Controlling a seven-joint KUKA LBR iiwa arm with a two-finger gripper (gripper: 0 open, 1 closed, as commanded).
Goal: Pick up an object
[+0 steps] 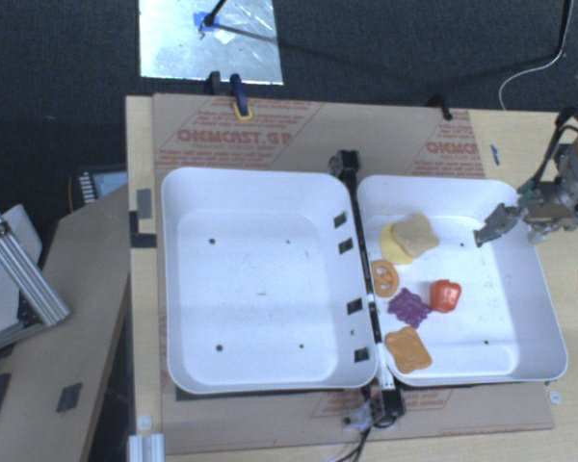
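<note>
Nearest the camera, at six o'clock in the right-hand shallow white plastic bin [530,345], lies a flat orange toy slice [408,349]. Just beyond it sit a knobbly purple toy cluster [408,307] and, beside that at three o'clock, a red toy pepper [444,295]. Next comes an orange pretzel-shaped ring [384,278] against the bin's nine o'clock wall, then a pale yellow and tan toy wedge [408,239] farthest back in the group. The left-hand white bin [188,258] rests alongside on the counter [530,133].

The claw [491,225] hangs over the right bin's two o'clock corner, carrying nothing that I can see; whether it is spread or clenched I cannot tell at this size.

This looks like the approach step, with no pick begun. The yellow and tan wedge is the closest candidate, lying near the claw at about nine o'clock from it, apart from it. The next move likely calls for travelling that way, centring above the wedge, then descending.
</note>
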